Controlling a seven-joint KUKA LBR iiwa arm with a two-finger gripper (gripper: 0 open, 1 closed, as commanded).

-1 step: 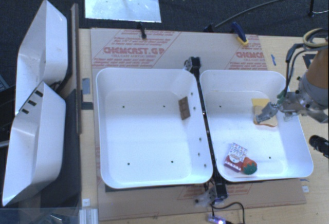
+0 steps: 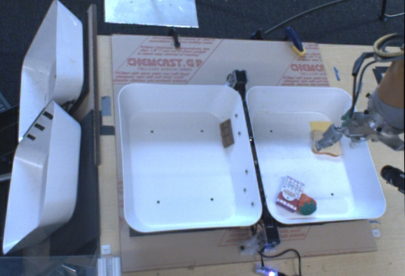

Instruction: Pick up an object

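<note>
Robot gripper (image 2: 330, 137) hovers over a yellow sponge (image 2: 324, 135) at three o'clock in the right bin (image 2: 364, 205); finger state unclear. It should descend centred, then close.

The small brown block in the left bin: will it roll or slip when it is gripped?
The brown block looks flat-sided and rigid, so it probably will not roll. It looks small, likely light. It lies near the bin wall, which may crowd a grasp.

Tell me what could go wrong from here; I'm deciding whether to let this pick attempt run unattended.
1. The end effector sits over the yellow object, which lies close to the right bin's far wall; a finger could strike the wall.
2. The yellow object looks flat, so the fingers may slide over it.
3. The small brown block leans on the left bin's side wall, awkward for a later pick.
</note>
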